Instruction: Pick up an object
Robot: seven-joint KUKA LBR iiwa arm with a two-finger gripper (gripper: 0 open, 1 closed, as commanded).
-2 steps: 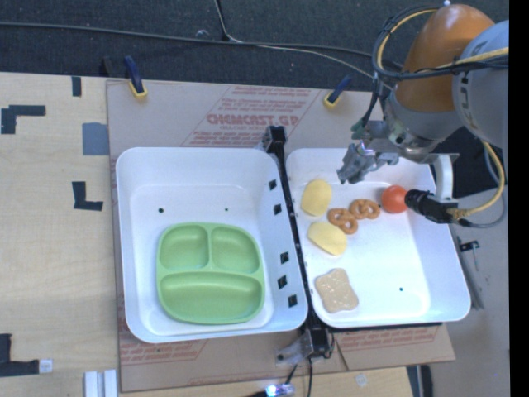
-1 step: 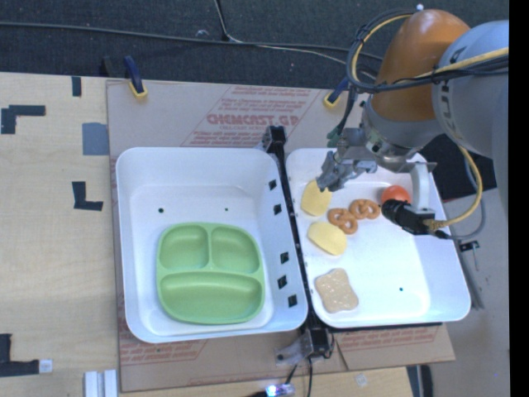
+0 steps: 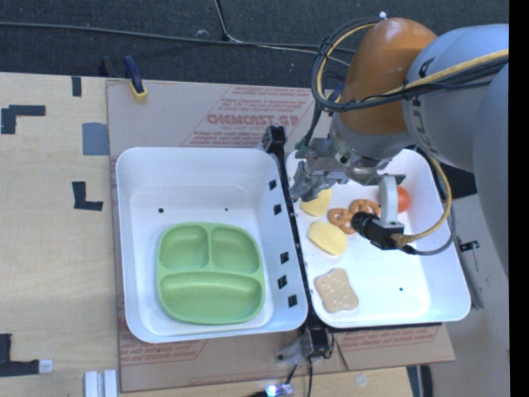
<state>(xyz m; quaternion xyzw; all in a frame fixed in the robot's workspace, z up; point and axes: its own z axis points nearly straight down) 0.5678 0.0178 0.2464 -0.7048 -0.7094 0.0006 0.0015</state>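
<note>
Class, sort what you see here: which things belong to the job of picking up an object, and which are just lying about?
Job:
gripper
right bin
yellow pieces
pretzel
beige slice
red item

Lying about:
left bin
green divided plate
blue-and-yellow clamp

A pale wood tabletop carries a brown cardboard sheet; dark carpet crossed by a black cable lies beyond.

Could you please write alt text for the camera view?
The gripper hangs over the right bin, near a pretzel, two yellow pieces and a cracker. The left bin holds a green tray.
</note>
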